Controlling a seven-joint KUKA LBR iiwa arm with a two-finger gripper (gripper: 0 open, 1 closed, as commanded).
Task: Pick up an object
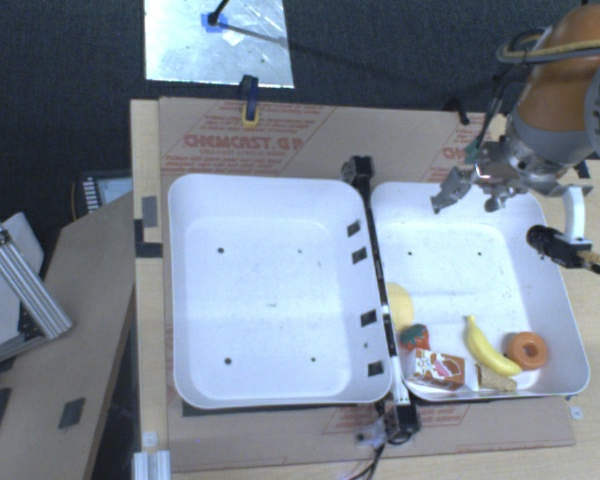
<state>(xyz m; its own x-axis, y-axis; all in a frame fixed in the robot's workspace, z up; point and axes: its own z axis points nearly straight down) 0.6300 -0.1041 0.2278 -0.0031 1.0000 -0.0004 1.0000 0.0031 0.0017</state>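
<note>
Yellow banana (pixel 488 347), upper-left to lower-right

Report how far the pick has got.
Done: nothing looks picked. The yellow banana, orange ring-shaped toy, pale yellow rounded object and red-and-white packet all lie at the near end of the right white bin. In hand: the claw hangs over that bin's far edge with nothing between its fingers. Left: descend, grasp, lift.

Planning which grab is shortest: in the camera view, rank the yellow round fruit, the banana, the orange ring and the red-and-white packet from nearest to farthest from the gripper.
From the gripper:
1. Yellow round fruit, by the divider.
2. Banana and orange ring, front right: too close to call.
3. Red-and-white packet, front edge of the right bin.
</note>
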